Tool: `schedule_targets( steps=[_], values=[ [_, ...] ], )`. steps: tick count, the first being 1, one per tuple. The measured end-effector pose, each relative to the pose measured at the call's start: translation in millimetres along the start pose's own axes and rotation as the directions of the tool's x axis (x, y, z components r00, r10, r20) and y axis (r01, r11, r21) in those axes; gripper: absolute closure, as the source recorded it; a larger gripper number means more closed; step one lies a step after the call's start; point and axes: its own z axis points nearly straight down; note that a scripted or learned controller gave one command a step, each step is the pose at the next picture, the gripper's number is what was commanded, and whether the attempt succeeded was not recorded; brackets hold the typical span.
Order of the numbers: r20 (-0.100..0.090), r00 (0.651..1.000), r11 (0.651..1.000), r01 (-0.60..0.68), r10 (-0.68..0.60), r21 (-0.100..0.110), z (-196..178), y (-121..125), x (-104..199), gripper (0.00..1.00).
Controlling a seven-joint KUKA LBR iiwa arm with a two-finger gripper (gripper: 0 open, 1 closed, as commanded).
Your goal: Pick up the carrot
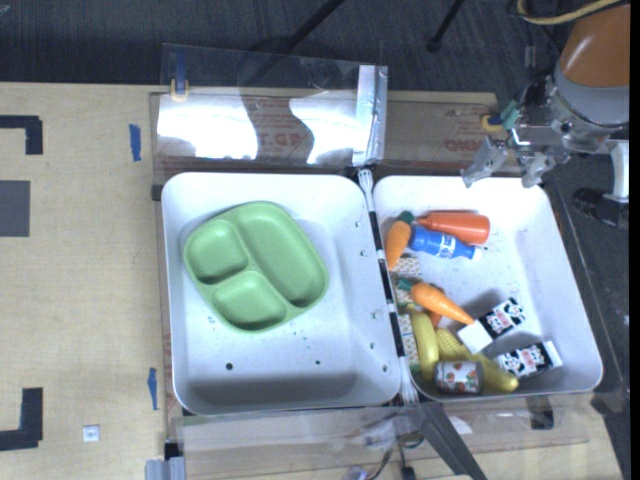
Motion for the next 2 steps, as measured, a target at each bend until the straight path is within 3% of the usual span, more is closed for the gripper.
schedule_targets(
  steps=[1, 2],
  values=[
    [0.000, 0.999, 0.999, -0.048, 0.048, 0.000, 108, -44, 21, 0.00],
    [-0.001, 0.991, 0.991, 0.134, -0.134, 0.001, 119, -78, 24, 0.00]
  ],
)
